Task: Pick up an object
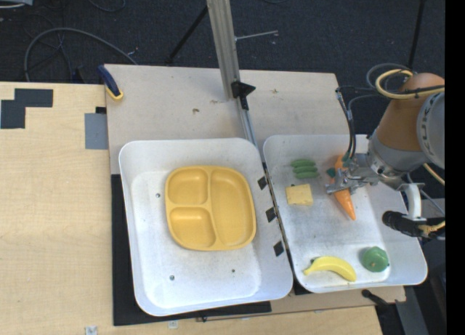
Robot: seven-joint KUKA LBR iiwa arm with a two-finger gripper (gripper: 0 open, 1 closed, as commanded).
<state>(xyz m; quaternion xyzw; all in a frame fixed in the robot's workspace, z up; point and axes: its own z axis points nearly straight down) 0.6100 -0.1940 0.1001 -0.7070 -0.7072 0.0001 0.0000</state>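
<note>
The carrot (pixel 346 199) lies in the upper right part of the right bin (pixel 320 243), tip slanting toward the bin's near side; it seems the likely target, since the claw (pixel 344 183) sits directly over its upper half, low enough to be touching or nearly so. Whether the claw is apart or clamped on the carrot I cannot tell; the view is too coarse there. The arm reaches in from the right, so the carrot is the closest thing to it; the green pods (pixel 304 169) and the pale yellow block (pixel 299 195) lie just left, the banana (pixel 331 268) and green fruit (pixel 375 259) near the front wall. The yellow divided plate (pixel 211 206) rests in the left bin (pixel 145 181), well apart, both bins side by side on the desk (pixel 167 101).
</note>
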